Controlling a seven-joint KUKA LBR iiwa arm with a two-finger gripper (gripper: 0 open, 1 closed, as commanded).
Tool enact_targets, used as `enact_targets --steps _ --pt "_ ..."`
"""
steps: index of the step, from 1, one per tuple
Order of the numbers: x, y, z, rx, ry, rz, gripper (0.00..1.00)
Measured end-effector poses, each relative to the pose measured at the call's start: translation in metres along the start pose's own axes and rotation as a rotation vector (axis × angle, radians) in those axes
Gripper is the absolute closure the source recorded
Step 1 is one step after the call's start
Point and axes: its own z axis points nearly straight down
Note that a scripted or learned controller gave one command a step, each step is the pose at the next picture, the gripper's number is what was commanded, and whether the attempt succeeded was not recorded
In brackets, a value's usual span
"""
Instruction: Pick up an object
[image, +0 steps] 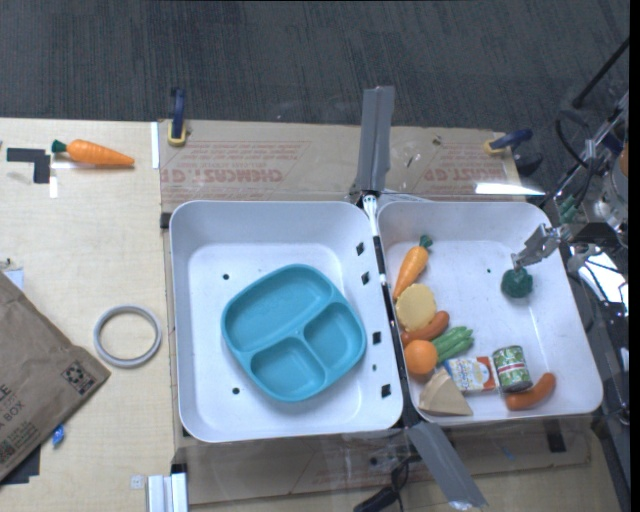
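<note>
Camera view puts the end effector (528, 252) at the right bin's (480, 226) two o'clock corner, just above a dark green lump (517, 283); whether it is apart or together I cannot tell. That lump looks like small toy produce, probably light, stiff, smooth plastic, so it may slip; a pinch across its middle seems best. Roundish, it shows no clear long axis or pointing direction.
</note>
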Motion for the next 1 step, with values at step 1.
enact_targets --steps 1 --pt "0.0124 -0.0231 0.0940 0.000 0.001 -0.083 0.00"
